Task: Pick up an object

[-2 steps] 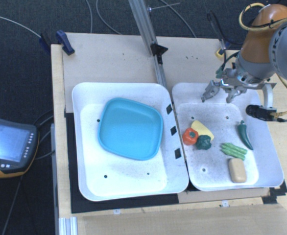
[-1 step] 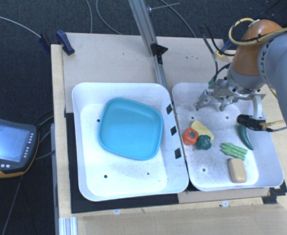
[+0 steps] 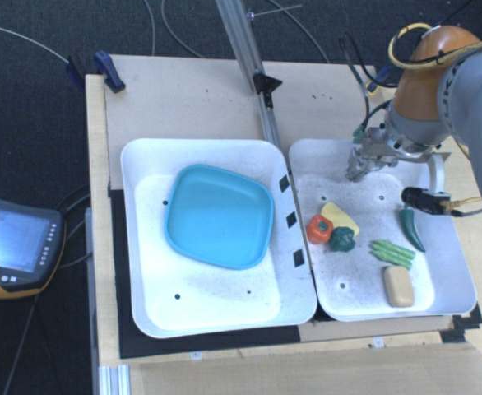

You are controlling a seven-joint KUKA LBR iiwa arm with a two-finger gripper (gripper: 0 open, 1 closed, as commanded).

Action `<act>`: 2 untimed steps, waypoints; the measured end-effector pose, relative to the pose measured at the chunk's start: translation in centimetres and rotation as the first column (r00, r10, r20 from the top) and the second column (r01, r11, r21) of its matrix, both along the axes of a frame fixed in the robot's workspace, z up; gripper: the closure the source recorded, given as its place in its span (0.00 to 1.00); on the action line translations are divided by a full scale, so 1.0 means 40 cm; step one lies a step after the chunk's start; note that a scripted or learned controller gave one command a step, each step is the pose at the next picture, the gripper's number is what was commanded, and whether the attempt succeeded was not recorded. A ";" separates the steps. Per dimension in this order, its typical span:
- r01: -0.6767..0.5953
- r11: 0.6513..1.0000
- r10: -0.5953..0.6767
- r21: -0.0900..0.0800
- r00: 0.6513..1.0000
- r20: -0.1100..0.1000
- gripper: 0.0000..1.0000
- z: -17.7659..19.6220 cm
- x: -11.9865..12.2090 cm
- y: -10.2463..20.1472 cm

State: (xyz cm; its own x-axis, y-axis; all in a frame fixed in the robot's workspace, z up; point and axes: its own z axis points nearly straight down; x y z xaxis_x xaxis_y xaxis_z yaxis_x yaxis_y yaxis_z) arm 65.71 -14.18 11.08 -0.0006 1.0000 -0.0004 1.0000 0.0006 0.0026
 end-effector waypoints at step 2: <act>0.000 1.000 0.000 -0.001 1.000 0.002 1.00 0.261 -0.011 -0.025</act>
